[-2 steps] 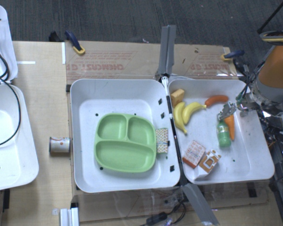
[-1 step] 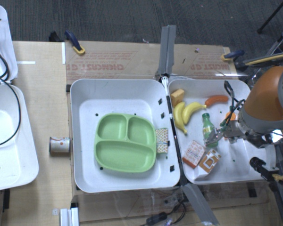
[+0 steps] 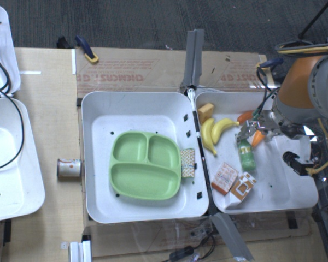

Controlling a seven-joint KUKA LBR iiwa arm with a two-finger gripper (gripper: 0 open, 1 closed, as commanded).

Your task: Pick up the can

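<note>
Can (image 3: 69, 168) lies on its side on bench, just left of left bin (image 3: 90, 146). Gripper (image 3: 250, 129) over right bin, finger state can't tell.

Grey arm (image 3: 320, 86), orange wrist band, black cables, metal pincer (image 3: 250, 129).

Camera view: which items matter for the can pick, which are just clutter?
Job:
can, on its side on the bench, left of the left bin
pincer, over the right bin

Clutter:
green tray in the left bin
bananas
green bottle
carrot
two small boxes
</note>
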